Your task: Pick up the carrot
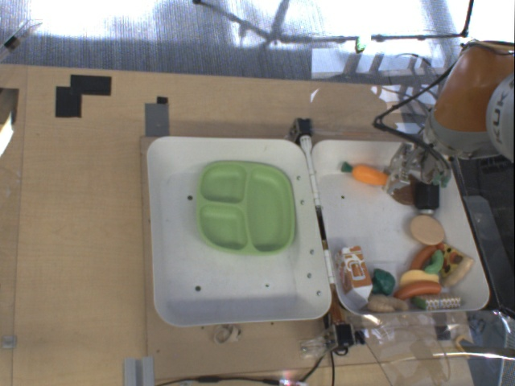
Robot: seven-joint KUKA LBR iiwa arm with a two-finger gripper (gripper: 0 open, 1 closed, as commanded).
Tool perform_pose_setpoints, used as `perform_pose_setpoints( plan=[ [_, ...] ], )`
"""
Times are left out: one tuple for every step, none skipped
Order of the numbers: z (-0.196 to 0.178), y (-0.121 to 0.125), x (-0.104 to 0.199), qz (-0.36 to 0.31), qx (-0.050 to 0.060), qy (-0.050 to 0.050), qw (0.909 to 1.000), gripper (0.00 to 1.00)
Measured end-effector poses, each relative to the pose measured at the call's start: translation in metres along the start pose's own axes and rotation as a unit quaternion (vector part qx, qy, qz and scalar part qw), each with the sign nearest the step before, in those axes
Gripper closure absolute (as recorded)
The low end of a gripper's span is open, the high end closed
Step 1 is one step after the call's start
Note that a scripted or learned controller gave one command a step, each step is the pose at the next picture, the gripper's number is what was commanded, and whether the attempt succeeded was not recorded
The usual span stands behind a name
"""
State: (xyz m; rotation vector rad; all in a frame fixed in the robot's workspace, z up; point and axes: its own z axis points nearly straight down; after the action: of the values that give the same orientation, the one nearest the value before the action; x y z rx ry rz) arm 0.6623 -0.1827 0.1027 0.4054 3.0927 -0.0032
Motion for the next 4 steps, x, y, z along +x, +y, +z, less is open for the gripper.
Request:
perform_pose_setpoints(
  plan=[
    [0.002, 0.000, 0.002, 0.000, 0.000, 0.005, 1.0000, 0.00],
    [0.016, -0.021, -0.004, 0.017, 0.000, 0.014, 0.9998, 0.00],
    [0.016, -0.017, -0.004, 0.060, 0.000, 0.016, 0.9980, 0.00],
    [0.016, -0.022, -0.003, 0.017, 0.001, 0.012, 0.9998, 0.00]
  ],
)
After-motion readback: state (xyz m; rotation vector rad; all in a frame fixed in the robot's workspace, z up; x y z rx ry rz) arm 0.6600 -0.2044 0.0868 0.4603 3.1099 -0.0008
